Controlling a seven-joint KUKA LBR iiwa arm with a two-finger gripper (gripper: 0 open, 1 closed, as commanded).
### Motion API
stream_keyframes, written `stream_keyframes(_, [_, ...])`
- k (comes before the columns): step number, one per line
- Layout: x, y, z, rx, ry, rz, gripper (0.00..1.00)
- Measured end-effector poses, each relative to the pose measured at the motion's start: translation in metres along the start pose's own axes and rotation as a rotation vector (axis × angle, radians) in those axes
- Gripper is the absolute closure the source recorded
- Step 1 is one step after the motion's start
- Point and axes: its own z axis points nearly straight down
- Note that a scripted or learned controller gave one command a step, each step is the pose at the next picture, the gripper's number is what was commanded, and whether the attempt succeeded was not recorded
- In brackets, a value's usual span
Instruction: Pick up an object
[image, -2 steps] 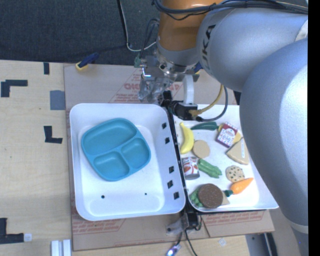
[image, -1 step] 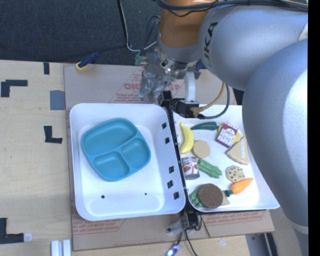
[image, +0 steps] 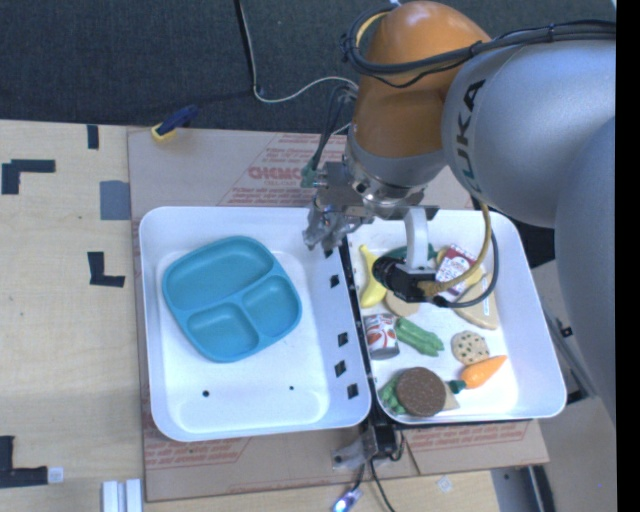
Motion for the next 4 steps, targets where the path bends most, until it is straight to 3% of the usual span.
stream_keyframes(1, [0.060,-0.015,-0.050,-0.009,0.003,-0.009,1.00])
stream_keyframes(2, [0.012,-0.065,-0.069,-0.003,0.000,0.000,1.00])
stream_keyframes(3, [-0.011,-0.101,-0.109,-0.007,0.001,-0.001,1.00])
stream_keyframes(4, [-0.010,-0.099,-0.116,-0.003,-0.001,-0.003,1.00])
